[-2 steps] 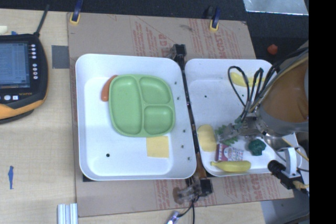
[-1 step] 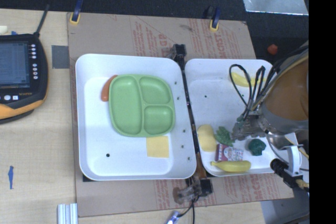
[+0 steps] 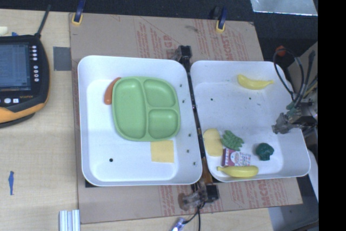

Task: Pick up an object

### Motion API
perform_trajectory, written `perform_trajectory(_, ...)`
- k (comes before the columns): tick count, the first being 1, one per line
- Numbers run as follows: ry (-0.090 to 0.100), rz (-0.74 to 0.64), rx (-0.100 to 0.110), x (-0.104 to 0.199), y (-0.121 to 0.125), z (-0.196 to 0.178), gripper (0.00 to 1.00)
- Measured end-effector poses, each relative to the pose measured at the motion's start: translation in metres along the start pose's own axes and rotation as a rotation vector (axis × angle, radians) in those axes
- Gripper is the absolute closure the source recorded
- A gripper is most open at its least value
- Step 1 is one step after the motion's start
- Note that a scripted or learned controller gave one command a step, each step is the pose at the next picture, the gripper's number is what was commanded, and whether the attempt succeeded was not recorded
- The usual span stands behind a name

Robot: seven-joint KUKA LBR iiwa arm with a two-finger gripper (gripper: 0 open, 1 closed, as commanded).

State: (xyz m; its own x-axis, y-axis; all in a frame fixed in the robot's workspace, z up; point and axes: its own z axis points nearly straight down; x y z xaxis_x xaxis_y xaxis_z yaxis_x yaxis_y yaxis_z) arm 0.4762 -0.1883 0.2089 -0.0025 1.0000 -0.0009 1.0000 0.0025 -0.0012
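Hovering at the right rim of the right bin (image 3: pixel 254 170), my pincer (image 3: pixel 285 123) carries nothing that I can see; whether it is open or closed I cannot tell. Nothing is picked yet. The nearest candidate, a dark green lump (image 3: pixel 264 151), lies just below and left of me; a banana (image 3: pixel 255 82) sits above-left, another banana (image 3: pixel 238 171) farther down-left.

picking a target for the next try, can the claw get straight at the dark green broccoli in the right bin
Probably yes. The claw sits at the right bin's right edge, and the dark green broccoli lies apart from the other items, with bare bin floor between them and nothing on top.
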Motion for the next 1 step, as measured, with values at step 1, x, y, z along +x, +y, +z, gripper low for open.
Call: perform_trajectory(1, 0.001, 0.0, 0.001, 0.0004, -0.0001, 0.0004, 0.0)
